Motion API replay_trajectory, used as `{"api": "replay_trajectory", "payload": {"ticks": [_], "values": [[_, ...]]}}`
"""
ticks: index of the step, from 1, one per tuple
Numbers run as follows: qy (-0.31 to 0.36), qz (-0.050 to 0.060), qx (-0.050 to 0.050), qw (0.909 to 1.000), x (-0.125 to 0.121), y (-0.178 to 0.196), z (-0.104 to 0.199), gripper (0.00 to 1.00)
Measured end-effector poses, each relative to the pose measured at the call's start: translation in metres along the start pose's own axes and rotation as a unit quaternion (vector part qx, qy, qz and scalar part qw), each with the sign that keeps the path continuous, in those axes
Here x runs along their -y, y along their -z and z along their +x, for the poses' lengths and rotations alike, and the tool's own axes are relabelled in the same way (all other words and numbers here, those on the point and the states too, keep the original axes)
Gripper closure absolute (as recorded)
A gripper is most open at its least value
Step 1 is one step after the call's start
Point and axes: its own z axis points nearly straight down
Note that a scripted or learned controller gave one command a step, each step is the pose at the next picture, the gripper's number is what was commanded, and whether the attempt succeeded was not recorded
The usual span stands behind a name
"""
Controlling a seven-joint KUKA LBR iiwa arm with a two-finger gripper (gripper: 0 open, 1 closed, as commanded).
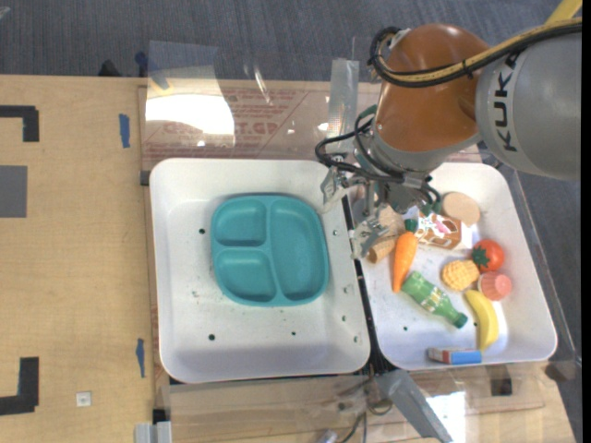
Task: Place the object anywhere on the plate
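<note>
Gripper [374, 238]: opening cannot be told, seen low over right bin's [531, 340] left edge | teal sectioned plate [270, 249] lies in left bin [175, 266] | orange toy carrot [404, 258], green bottle [434, 300], yellow banana [484, 317] lie right.

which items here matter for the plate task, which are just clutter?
Job:
plate, teal, in the left bin
gripper, low at the right bin's near-left edge
whichever toy it ends up picking; can't tell which yet

Lying about in the right bin:
carrot
green bottle
banana
tomato
pineapple
</note>
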Motion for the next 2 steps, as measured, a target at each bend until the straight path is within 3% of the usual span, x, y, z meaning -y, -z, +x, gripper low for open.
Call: {"api": "replay_trajectory", "payload": {"ticks": [1, 2], "values": [[0.0, 0.001, 0.006, 1.0, 0.0, 0.012, -0.003, 1.0], [0.28, -0.002, -0.003, 0.96, 0.045, 0.0, 0.047, 1.0]]}}
